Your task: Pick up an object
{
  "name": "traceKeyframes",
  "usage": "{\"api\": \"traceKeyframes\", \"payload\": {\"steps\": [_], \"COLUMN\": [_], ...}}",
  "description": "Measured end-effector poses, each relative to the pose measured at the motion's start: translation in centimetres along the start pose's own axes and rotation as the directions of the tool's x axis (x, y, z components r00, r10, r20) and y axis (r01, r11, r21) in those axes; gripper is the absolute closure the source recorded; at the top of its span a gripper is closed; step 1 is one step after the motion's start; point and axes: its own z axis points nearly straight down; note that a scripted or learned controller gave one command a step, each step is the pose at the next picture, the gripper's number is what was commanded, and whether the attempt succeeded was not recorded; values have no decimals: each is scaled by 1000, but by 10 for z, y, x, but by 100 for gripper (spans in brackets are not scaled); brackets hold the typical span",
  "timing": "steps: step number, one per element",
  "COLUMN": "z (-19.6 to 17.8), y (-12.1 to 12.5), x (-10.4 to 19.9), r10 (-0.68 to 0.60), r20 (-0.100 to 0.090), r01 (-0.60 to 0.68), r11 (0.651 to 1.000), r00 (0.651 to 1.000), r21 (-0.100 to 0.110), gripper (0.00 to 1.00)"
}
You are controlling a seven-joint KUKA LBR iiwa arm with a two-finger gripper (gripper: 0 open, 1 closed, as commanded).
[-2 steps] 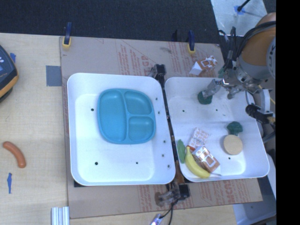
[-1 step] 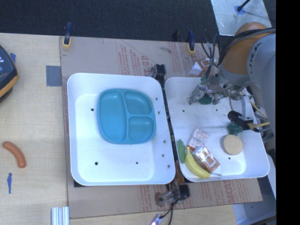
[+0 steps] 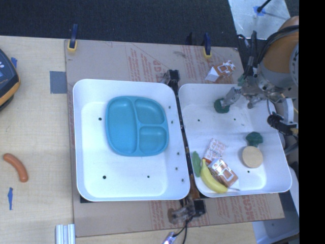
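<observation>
Up at the far end of the right bin (image 3: 284, 184), the pincer (image 3: 238, 98) is hanging low with its fingers spread apart, one finger tip touching a small dark green object (image 3: 221, 105) on the bin floor. Nearer the front, a banana (image 3: 210, 179), a snack packet (image 3: 223, 172), a round cookie (image 3: 252, 157) and a green lump (image 3: 254, 138) are lying apart from it. A blue divided plate (image 3: 137, 125) is sitting in the left bin (image 3: 86, 151)

Place: robotics lab / test bench
Bench: light wood top (image 3: 35, 136) w/ cardboard sheet (image 3: 132, 60) clamped on by blue clips (image 3: 73, 36)
Setup: 2 white bins (image 3: 81, 136) side by side, toy food in right one, e.g. banana (image 3: 210, 179)
Robot: grey KUKA arm (image 3: 279, 55), orange band
Floor: dark carpet (image 3: 127, 6)
</observation>
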Motion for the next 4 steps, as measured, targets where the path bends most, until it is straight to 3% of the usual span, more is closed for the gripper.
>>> {"api": "traceKeyframes", "payload": {"steps": [1,2,4], "z": [33,22,-7], "y": [-1,0,0], "x": [27,26,64], "r10": [-3,-5,-4], "r20": [-1,0,0], "r01": [3,5,4], "r11": [1000,1000,1000], "r00": [1000,1000,1000], "r21": [4,5,1], "gripper": [0,100,100]}}
